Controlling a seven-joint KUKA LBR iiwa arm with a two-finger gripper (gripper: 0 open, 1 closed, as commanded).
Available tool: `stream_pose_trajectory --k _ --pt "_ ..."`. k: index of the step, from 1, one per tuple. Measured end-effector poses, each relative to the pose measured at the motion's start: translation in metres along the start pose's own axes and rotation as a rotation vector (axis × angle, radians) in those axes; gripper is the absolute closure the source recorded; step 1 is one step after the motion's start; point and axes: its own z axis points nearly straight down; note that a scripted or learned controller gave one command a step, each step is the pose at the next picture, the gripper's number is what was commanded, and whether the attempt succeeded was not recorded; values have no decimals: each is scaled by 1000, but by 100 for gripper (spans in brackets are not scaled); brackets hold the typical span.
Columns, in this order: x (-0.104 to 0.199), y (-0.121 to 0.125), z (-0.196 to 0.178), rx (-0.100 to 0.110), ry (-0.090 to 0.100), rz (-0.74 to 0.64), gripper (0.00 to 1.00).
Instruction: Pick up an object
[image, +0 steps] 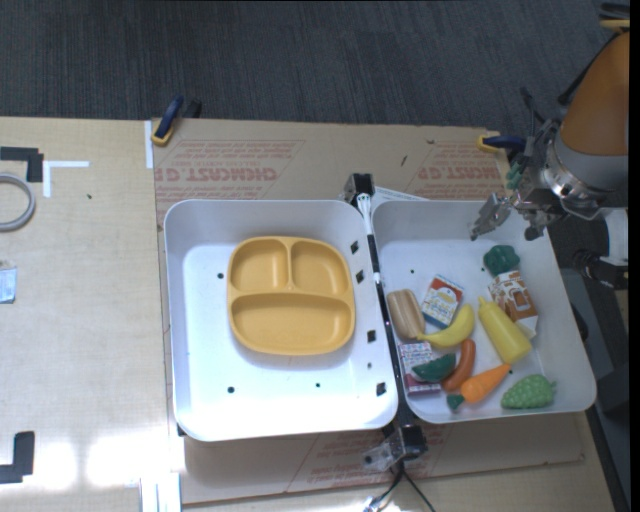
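Bins: two, side by side; left bin (190, 330) holds one yellow tray (291, 296) with three compartments. Right bin (572, 330) holds nine toy foods: bread (404, 313), two cartons (441, 301), banana (455, 329), broccoli (501, 259), yellow bottle (503, 331), carrot (484, 382), grapes (529, 392), green-orange pepper (447, 368). Gripper (508, 215) hangs over that bin's far right corner, above the broccoli, nothing visibly between its fingers; open or closed cannot be told.
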Motion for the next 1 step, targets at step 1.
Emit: stream_pose_trajectory --k 1 --pt "-14 -39 106 -13 -5 -142 0"
